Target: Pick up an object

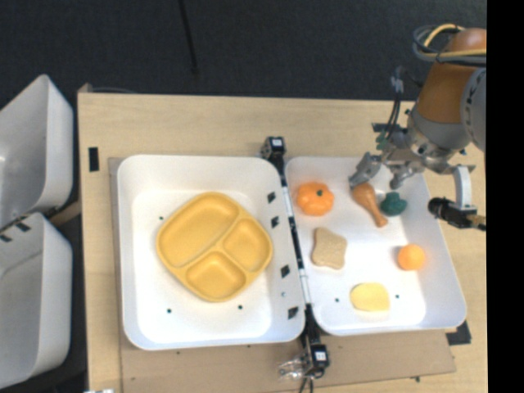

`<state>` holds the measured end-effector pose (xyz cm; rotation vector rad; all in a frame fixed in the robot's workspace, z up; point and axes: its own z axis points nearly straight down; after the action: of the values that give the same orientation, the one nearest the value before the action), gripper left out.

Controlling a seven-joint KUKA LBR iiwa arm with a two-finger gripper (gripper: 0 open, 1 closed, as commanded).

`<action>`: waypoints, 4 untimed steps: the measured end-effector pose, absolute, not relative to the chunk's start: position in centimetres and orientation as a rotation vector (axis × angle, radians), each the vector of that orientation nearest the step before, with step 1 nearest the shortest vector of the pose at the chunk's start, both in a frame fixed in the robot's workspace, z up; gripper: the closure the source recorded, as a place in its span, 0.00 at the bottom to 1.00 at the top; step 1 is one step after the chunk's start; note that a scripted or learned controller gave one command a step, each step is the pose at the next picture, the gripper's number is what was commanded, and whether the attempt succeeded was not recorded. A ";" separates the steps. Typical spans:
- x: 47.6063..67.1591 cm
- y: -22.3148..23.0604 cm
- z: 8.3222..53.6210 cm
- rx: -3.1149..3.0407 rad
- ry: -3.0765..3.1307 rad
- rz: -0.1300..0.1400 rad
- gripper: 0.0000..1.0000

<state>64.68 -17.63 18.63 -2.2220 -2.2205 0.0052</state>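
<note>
My gripper (383,176) hangs over the far part of the right bin (438,301), fingers spread open and nothing between them. Just below its fingertips lie a brown drumstick (371,203) and a small teal object (395,205), side by side and touching. Further left in the same bin sits an orange pumpkin-like fruit (314,198). A slice of bread (329,249) lies near the bin's middle, an orange ball (411,257) to its right, and a pale yellow piece (370,297) near the front.
The left bin (139,301) holds a yellow divided plate (214,246). A ridge with black clips (288,244) separates the two bins. White chair-like shapes (29,154) stand off the bench at the left.
</note>
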 end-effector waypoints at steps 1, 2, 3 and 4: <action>65.2 -18.7 13.2 -2.225 -2.220 0.005 0.00; 65.2 -18.8 10.0 -2.225 -2.220 0.005 0.00; 65.4 -19.0 11.3 -2.228 -2.225 0.001 1.00; 64.6 -18.9 16.3 -2.229 -2.221 -0.006 1.00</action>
<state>64.62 -18.88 16.34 -2.2291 -2.2208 -0.0061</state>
